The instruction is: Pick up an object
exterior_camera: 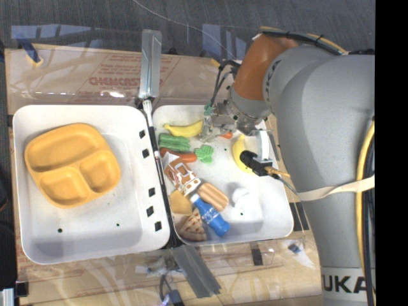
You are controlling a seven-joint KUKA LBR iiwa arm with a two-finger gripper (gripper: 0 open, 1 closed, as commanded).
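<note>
My gripper (215, 123) hangs low over the back of the right bin (275, 196), its tip just right of a yellow banana (184, 130). In front of the banana lie a green vegetable (174, 143) and a small green piece (204, 153). A round yellow object (240, 150) lies to the gripper's right, partly covered by the robot. Nearer the front lie a red-and-white carton (181, 171), a hot-dog bun (213, 196), a blue bottle (211, 218), a white lump (241, 196) and a pizza slice (190, 225). I see nothing held in the gripper.
The left bin (38, 234) holds a yellow divided tray (71, 164). A metal bar (150, 62) runs back from the divider between the bins. The arm's grey body (319, 126) looms over the right bin's right rim.
</note>
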